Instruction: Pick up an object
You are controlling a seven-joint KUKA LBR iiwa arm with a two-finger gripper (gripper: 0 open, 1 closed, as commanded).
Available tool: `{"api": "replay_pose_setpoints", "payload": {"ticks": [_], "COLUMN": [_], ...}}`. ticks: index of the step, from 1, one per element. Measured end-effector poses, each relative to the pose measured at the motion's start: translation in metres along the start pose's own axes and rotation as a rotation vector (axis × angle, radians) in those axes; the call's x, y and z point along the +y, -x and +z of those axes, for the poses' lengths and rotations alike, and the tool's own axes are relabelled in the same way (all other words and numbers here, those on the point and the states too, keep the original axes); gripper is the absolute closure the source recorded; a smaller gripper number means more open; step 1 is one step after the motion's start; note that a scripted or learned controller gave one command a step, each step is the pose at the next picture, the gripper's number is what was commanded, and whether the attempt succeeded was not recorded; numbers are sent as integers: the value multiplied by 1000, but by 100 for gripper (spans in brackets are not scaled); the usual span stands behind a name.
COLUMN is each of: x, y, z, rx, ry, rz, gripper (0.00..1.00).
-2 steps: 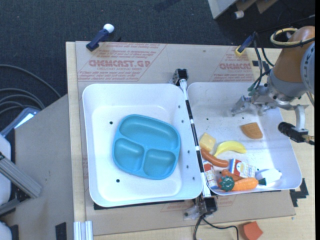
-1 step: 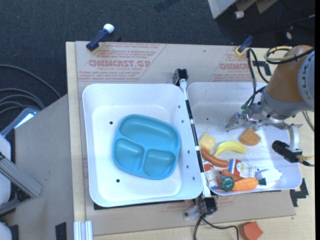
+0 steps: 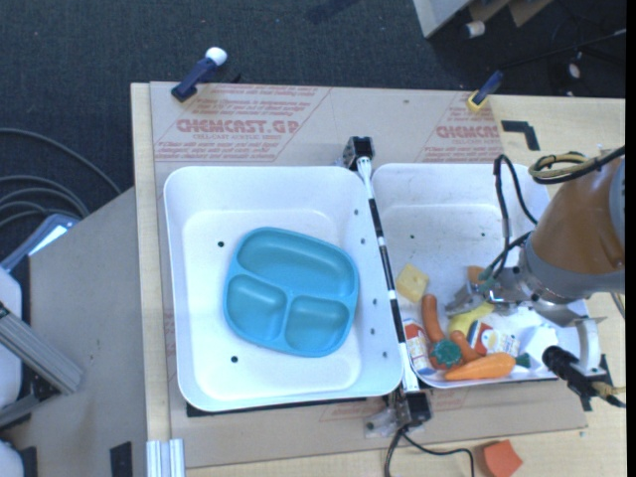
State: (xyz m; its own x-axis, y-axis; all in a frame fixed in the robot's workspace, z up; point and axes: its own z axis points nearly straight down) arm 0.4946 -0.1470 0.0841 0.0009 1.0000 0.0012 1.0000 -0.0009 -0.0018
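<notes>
Over the right bin (image 3: pixel 437 182), the end effector (image 3: pixel 484 288) is seen low above a heap of toy food; whether it is open or closed cannot be told. An orange carrot (image 3: pixel 480 368) and a red sausage (image 3: pixel 432 318) are noted in that heap, and a blue divided plate (image 3: pixel 291 290) lies left of the right bin.

Grey arm (image 3: pixel 586 237) with orange band reaching in from the right, gripper (image 3: pixel 484 291) lowered, pointing left

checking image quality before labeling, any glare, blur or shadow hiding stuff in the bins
Camera view: even, soft light; the blue plate is sharp, with no glare. The arm casts a faint shadow over the right bin, and the small toy food pile under it is cluttered and slightly soft, so pieces are hard to separate.
</notes>
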Motion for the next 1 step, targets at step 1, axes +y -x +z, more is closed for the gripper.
{"api": "replay_pose_setpoints", "payload": {"ticks": [1], "x": [2], "y": [-1], "z": [-11], "rx": [-1], "ry": [8], "rz": [0], "gripper": [100]}}
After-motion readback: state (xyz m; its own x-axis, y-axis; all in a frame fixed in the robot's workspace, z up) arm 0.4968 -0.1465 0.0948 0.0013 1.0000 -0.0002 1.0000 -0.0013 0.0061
